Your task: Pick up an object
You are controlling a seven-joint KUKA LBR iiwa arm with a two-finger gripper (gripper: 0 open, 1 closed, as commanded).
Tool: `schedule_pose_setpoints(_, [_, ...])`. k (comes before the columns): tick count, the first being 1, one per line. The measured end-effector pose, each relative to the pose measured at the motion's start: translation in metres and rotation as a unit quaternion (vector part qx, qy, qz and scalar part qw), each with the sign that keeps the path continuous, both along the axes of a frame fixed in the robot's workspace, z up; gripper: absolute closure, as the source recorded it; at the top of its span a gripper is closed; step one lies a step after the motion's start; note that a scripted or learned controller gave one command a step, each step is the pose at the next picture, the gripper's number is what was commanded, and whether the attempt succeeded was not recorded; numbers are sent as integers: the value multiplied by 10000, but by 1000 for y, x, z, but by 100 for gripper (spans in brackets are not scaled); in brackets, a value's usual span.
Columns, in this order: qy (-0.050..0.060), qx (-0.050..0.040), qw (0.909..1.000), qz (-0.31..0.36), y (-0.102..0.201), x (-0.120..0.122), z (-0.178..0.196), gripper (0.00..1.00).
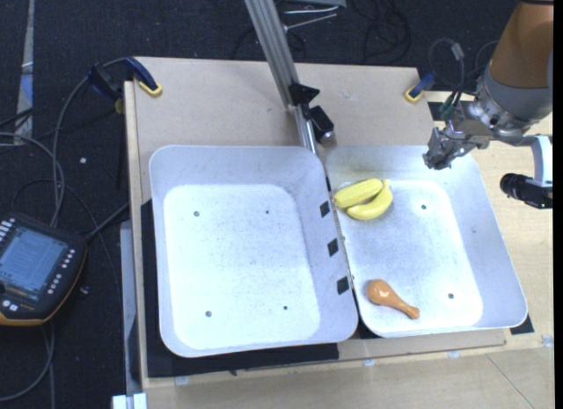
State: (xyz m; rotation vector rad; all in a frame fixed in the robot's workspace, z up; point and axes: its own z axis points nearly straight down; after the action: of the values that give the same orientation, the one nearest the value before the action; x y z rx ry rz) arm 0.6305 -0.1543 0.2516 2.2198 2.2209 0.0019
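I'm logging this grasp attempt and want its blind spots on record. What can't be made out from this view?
- Gripper, camera view: too small, dark and blurred to tell how the jaws stand.
- Arm: cut off by the top and right edges.
- Yellow objects in the right bin: one piece or two overlapping, unclear.
- Orange object: too small to identify.

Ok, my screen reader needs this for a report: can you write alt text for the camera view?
A grey robot arm's two-finger gripper hovers over the far right corner of the right shallow white bin, which holds a yellow plastic banana near its far left side and an orange gourd-shaped toy near its front. The left shallow white bin lies alongside.
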Motion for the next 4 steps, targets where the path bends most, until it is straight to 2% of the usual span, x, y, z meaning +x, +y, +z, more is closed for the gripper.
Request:
schedule_pose_setpoints(3, [9, 6, 10000, 19, 154, -58, 11, 100])
schedule_pose_setpoints(4, [18, 4, 10000, 15, 195, -79, -4, 100])
